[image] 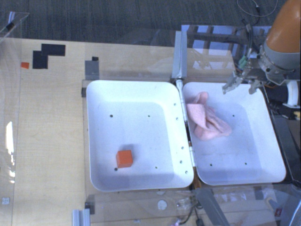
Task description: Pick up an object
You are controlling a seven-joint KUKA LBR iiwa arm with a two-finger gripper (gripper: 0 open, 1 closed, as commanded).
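Soft pink cloth (pixel 207 121), smooth matt white plastic bins (pixel 141 91), pale wood bench (pixel 47 140)

you are looking at wide bare floor in the left bin (pixel 141 93); just the orange block (pixel 124 158) is sitting near its front left. in the right bin (pixel 263 140), the pink cloth (pixel 207 119) is crowding the left wall, leaving the right half free. the hand (pixel 241 86) is hovering over its back rim.
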